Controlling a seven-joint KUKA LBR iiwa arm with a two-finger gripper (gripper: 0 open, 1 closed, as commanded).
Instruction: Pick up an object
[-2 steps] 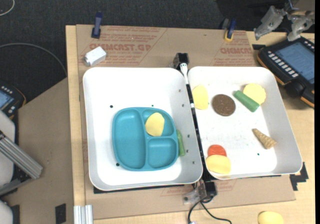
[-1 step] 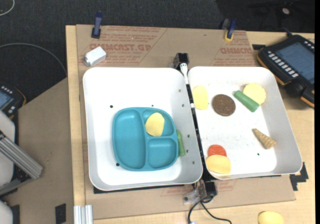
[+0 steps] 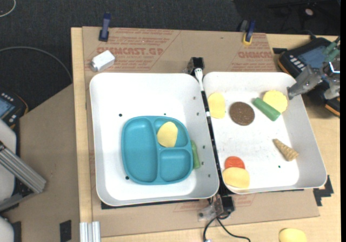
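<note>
At the right bin's [image 3: 303,127] upper right edge hangs the tool [image 3: 303,85]; I cannot tell its state. Just left of it lie a yellow piece [image 3: 277,99] and a green block [image 3: 266,109], touching each other.

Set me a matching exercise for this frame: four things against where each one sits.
Things:
1. blue tray
2. brown disc
3. cone
4. gripper

Places:
A. right bin, near its right side
B. left bin
C. over the right bin's upper right corner
D. right bin, between the yellow piece and the green block

Pairs: 1-B, 2-D, 3-A, 4-C
</note>
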